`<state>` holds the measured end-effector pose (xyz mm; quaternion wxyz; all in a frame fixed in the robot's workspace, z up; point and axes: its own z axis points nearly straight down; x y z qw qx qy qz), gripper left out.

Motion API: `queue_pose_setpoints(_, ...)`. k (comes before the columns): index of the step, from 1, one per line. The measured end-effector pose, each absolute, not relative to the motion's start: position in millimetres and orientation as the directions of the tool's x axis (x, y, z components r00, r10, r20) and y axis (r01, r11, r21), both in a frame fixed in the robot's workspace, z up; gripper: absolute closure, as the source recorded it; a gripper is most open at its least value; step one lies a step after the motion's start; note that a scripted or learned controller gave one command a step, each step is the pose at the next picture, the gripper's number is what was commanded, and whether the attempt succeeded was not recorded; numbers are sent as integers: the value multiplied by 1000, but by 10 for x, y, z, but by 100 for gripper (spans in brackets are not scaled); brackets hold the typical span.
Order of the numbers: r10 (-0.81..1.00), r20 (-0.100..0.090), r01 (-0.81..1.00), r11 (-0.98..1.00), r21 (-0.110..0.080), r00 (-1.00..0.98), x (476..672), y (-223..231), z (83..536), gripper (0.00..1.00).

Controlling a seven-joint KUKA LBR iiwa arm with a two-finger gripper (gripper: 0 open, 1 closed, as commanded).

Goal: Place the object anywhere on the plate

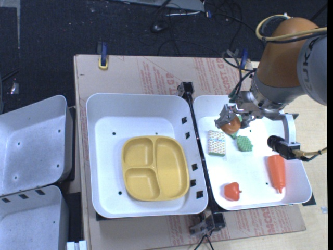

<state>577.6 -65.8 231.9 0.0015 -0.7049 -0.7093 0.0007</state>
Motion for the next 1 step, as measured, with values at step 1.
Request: queue_pose_setpoints(1,1000,2,1000,7,-4,-7,5664,-190,2235,100)
